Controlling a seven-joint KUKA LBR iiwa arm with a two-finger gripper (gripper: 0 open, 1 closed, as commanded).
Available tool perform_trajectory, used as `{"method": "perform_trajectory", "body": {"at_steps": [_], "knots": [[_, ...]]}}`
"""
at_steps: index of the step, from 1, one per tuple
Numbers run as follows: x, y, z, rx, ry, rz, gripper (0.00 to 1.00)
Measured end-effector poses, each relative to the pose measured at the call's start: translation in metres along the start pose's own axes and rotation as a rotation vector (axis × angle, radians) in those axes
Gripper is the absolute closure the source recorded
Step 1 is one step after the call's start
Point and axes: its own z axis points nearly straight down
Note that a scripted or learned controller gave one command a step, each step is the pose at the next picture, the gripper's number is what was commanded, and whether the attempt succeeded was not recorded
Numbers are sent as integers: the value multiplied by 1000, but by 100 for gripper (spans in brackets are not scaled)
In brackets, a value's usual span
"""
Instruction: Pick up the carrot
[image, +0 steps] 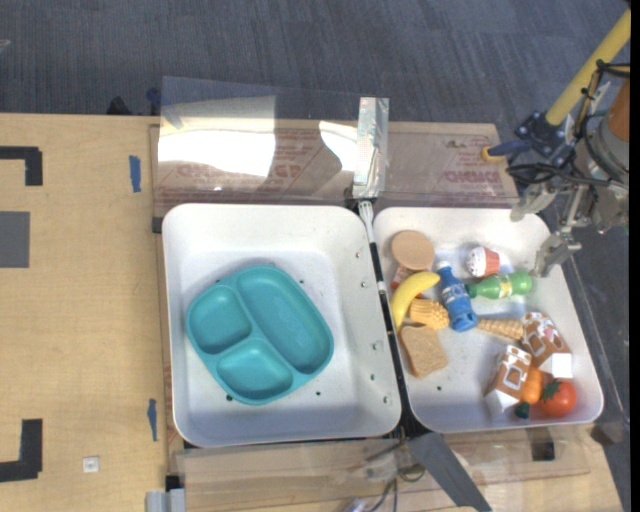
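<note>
Fingers (556, 250): thin metal prongs at the right edge of the frame, over the upper right corner of the right bin; nothing between them that I can see; how far apart they stand, cannot tell, since they blur into the cable clutter above.
Gripper (552, 262): hangs at the far right rim, well apart from the carrot; its body is half cut off by the frame edge.
Bench (70, 300): tan board, fills the left of the frame; black marks at its left edge run out of the picture.
Left bin (200, 225): white, centre of frame; bare floor all round the tray, widest along the top.
Right bin (470, 400): white, right of centre; open floor along the bottom left and at the top right corner.
Teal tray (260, 332): three compartments, tilted, lies in the left bin.
Banana (410, 293): yellow, upper left of the right bin, touching the bread slice group.
Bread slice (425, 352): brown, below the banana, free floor on its lower side.
Green bottle (502, 287): lies flat, just below the fingers.
Tomato (559, 398): red, lower right corner, against the rim.
Carrot (533, 385): small orange piece, lower right of the right bin, wedged between a brown-and-white house-shaped toy and the tomato; its outline is hard to make out, partly hidden by its neighbours.
</note>
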Motion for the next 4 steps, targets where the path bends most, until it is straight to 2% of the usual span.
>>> {"method": "perform_trajectory", "body": {"at_steps": [1, 2, 3, 4], "knots": [[35, 61, 118, -3, 6, 214, 0], [91, 88, 158, 0, -14, 122, 0], [80, 92, 163, 1, -10, -534, 0], [72, 34, 164, 0, -9, -655, 0]]}}
